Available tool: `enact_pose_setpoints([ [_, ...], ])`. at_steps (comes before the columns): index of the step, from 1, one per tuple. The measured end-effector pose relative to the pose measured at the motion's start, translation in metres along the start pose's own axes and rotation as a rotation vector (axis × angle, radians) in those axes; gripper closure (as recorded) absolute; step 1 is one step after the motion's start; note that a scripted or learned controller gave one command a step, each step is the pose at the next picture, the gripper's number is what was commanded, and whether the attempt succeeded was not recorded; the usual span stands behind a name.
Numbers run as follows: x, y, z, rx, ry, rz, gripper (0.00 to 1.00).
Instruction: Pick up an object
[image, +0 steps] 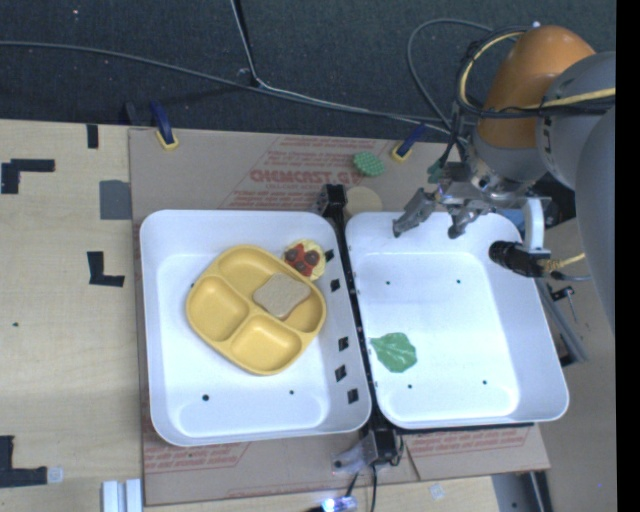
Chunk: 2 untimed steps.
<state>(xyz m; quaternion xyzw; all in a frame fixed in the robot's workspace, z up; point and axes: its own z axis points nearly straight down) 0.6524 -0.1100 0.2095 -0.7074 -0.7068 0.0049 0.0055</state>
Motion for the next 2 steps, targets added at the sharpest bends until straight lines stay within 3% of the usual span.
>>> enact_pose_setpoints([
  [1, 0.0, 0.003, -0.008, -0.013, -0.001, -0.003, 0.0],
  [2, -0.008, 0.007, 0.049, -0.008, -0.002, -0.002, 0.0],
])
